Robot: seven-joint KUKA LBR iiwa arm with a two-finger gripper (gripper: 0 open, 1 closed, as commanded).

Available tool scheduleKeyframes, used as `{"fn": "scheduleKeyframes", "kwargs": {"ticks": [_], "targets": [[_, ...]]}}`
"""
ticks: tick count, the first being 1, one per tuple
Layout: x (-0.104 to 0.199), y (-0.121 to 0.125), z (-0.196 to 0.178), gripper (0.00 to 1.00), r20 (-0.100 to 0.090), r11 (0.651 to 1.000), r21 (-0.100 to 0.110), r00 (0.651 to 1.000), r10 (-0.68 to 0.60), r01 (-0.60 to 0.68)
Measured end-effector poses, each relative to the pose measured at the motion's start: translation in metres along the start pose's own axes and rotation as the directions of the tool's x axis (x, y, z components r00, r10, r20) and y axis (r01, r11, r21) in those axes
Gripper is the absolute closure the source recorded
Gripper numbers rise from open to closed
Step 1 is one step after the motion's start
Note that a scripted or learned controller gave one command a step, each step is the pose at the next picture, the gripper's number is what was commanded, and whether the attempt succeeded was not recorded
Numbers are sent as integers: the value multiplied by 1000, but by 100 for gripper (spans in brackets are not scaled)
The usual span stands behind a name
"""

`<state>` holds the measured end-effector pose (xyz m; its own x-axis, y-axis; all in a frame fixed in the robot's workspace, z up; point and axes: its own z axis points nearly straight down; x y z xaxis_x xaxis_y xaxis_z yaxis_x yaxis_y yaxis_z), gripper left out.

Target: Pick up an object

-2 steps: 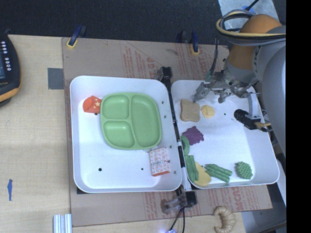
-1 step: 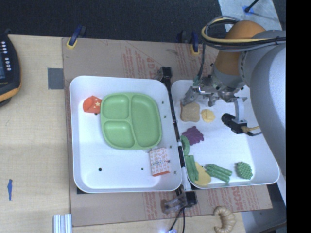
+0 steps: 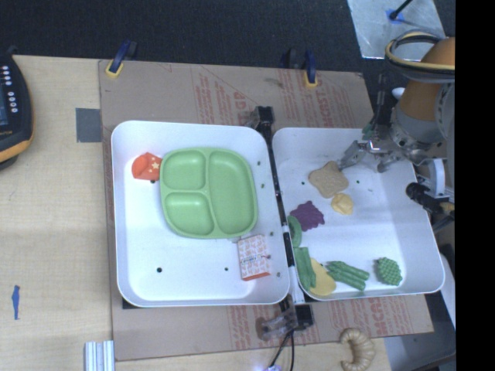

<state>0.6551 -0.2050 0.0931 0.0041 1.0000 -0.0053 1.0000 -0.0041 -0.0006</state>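
My gripper (image 3: 366, 155) hangs over the far side of the right bin (image 3: 410, 230), its fingers spread open with nothing between them. Just below and to its left lies a tan slice of toast (image 3: 329, 179), and a small yellow piece (image 3: 342, 203) sits in front of that. A purple bunch of grapes (image 3: 308, 216) rests near the bin's left wall. Along the near side lie a green bean pod (image 3: 346, 273), a green broccoli piece (image 3: 389, 270) and a yellow piece (image 3: 322, 285) partly under a dark green vegetable (image 3: 305, 263).
The left bin (image 3: 135, 261) holds a green divided plate (image 3: 209, 192), a red toy (image 3: 145, 166) at its far left and a small printed box (image 3: 253, 256) near the front. A black divider rail (image 3: 276, 195) runs between the bins. A tan curled object (image 3: 357, 348) lies outside on the bench.
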Motion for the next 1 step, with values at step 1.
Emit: {"fn": "scheduleKeyframes", "kwargs": {"ticks": [1], "targets": [[21,-25,-74,0,-5,1000,-4,1000,-6,6]]}}
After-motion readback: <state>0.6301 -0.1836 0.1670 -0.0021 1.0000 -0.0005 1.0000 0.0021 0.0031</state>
